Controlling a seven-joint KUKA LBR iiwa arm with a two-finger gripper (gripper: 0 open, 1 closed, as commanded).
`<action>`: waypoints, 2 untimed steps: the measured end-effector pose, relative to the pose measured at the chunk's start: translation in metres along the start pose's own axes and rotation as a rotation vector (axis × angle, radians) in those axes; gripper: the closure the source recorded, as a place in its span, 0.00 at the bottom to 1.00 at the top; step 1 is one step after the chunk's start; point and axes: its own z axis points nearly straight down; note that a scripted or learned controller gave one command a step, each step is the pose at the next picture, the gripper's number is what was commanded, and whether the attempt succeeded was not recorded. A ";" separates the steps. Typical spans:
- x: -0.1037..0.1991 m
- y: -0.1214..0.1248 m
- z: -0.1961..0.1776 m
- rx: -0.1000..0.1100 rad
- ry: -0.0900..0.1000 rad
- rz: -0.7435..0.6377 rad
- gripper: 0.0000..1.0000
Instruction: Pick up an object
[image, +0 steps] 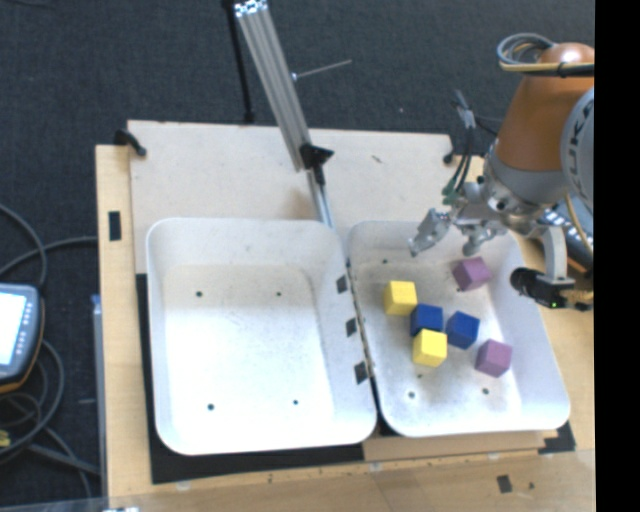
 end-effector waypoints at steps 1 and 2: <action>0.008 -0.001 0.148 -0.001 -0.003 0.002 0.00; 0.007 0.000 0.136 -0.004 -0.001 0.008 1.00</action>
